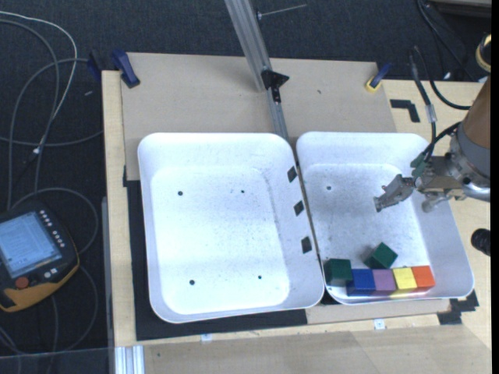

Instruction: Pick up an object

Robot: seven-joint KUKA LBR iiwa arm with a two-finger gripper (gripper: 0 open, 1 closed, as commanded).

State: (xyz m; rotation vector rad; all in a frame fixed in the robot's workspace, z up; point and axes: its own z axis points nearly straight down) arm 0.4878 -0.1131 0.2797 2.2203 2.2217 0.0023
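Pincer point(407, 195): reaches in from the right over the right bin point(343, 150), above the bin's right-hand middle. Two grey fingers show, one point(390, 194) pointing left and the other lower right of it, spread fairly wide apart. Nothing lies between them and they touch no block.

Bins, two: shallow, white, side by side on the bench point(203, 92). The left bin point(164, 150) has speckled flooring and a few dark dots.

Blocks, six, all in the right bin along its front edge:
- dark green block point(337, 270), one, at the front left corner.
- blue block point(362, 280), one, just right of it.
- purple block point(384, 280), one, touching the blue.
- yellow block point(404, 277), one, touching the purple.
- orange block point(422, 275), one, at the row's right end, near the front right corner.
- second green block point(383, 255), one, tilted, just behind the row, above the purple.

The pincer is well apart from all six, toward the bin's rear.

Handheld controller point(31, 255): one, off the bench's left edge, screen lit.
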